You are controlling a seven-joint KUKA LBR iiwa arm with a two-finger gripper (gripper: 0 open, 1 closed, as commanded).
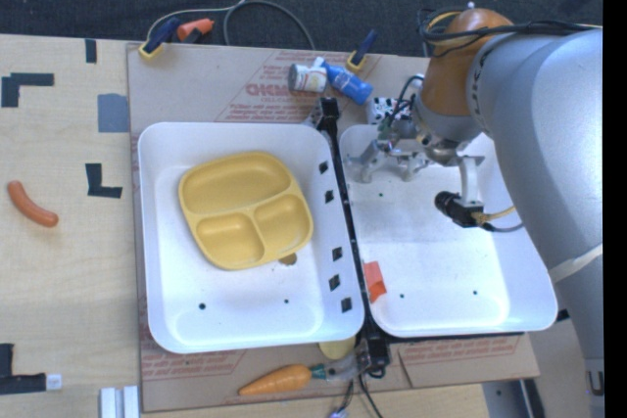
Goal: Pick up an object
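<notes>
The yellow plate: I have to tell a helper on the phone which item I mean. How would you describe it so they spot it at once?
Look at the left white bin of the two. The yellow plate lies in its upper half, flat, slightly turned. It is the large thing there, pale yellow and split into three compartments, unlike the orange carrot lying outside below the bin.

Grey arm (549, 113) reaches in from right, wrist bent down

I'm getting bright, even light from overhead, with soft, short shadows. The white bins (157, 240) glare slightly, nearly washed out. Focus is a bit soft throughout.
</notes>
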